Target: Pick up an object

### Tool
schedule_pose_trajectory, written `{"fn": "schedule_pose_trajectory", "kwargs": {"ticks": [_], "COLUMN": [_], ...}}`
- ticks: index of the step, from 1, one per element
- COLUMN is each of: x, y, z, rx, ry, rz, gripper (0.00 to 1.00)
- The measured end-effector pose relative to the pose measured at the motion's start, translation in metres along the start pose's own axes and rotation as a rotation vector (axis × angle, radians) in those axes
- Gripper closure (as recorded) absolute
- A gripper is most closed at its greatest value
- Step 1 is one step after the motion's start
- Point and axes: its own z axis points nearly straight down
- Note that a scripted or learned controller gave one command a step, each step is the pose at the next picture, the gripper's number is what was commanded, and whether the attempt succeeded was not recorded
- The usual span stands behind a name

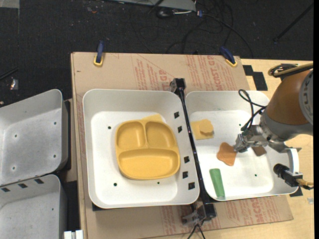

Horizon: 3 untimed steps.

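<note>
- Arm [291,108] first: we see it reaching in from the right, its orange band and grey wrist bent down over the right bin [227,99].
- We find the gripper [244,144] low in that bin, at its right-hand part, pointing leftward toward the bin's middle.
- We cannot tell how the tool is set, nor whether anything sits in it; the tip is small and dark against cables.
- We see an orange-brown piece [227,154] lying on the bin floor, just beside the gripper's tip and to its left; whether they touch, we cannot say.
- We note a yellow block [202,129] further up the bin, near the divider between the bins.
- We see a green cylinder [217,182] lying near the front wall of the same bin, below the orange-brown piece and apart from it.
- We see a yellow divided plate [147,151] resting flat in the left bin [99,108], well apart from the gripper.
</note>
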Motion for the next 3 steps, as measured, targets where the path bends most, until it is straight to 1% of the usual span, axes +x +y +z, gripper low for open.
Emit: {"fn": "schedule_pose_trajectory", "kwargs": {"ticks": [1,2,3], "x": [-0.006,-0.011,-0.011], "y": [-0.001,0.007,0.009], "z": [-0.061,-0.121,-0.175], "rx": [0.000,-0.003,-0.003], "ry": [-0.001,-0.002,-0.002], "rz": [-0.002,-0.004,-0.005], "gripper": [1.00,1.00,1.00]}}
